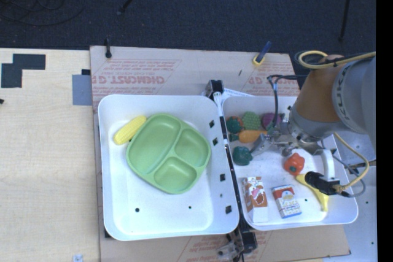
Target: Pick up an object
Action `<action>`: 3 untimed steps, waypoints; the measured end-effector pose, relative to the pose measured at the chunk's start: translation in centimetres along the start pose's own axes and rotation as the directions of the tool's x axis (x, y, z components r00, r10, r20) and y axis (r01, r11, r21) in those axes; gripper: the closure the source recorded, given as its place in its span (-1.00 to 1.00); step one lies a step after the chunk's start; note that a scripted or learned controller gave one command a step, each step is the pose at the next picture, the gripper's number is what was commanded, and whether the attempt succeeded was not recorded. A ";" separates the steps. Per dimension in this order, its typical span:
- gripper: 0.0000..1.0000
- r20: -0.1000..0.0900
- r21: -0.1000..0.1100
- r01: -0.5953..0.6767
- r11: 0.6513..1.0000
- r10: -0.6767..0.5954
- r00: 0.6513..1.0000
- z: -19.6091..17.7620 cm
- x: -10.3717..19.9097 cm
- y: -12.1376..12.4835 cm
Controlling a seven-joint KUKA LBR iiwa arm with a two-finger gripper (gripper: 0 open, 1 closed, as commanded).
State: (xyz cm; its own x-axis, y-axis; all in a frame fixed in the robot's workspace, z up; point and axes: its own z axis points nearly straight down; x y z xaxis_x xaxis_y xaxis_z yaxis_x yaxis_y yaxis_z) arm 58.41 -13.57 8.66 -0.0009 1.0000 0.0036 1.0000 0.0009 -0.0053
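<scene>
Now the gripper (265, 139) hovers mid-frame, its opening unreadable, just right of the orange toy (248, 136).

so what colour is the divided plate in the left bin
Light green plate, clearest in the camera view.

Smooth, glossy white plastic for both bins (116, 193). Matt green plastic for the divided plate (169, 153), and ridged yellow plastic for the toy corn cob (129, 130) beside it. Printed cardboard for the two small boxes (255, 192). Pale, matt wood grain on the bench (43, 162). Dull brown corrugated card on the sheet (184, 70) under the bins.
</scene>
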 end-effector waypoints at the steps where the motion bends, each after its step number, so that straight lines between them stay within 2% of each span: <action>1: -1.00 0.002 0.010 -0.002 1.000 0.002 1.000 -2.2 2.7 5.7; 2: -1.00 0.001 0.004 0.000 1.000 0.000 1.000 0.1 -2.3 5.9; 3: 1.00 -0.006 0.016 0.002 1.000 -0.001 1.000 -0.6 -2.2 5.8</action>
State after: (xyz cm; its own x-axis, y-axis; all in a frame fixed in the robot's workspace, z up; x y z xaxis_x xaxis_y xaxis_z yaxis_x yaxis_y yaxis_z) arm 64.17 -15.74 9.26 -0.0023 1.0000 0.0096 0.9998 0.0025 -0.0210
